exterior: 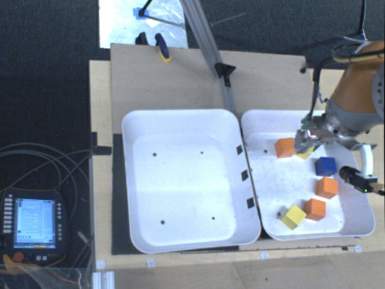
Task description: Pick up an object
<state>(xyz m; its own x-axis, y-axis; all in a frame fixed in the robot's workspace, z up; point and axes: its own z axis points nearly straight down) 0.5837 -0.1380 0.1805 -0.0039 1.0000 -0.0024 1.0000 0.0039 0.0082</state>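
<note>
Blocks are what I'm after, and they all sit in the right bin. Nearest me I see a yellow block with an orange block just beside it on its right. A little farther back lies a second orange block, and beyond that a blue block, the two close together. At the far side of the group I have a third orange block, and a yellow piece peeks out just right of it, mostly hidden. My gripper hangs right over that spot, next to the third orange block. Whether its jaws are apart or together I cannot tell. To the left, the left bin adjoins.
</note>
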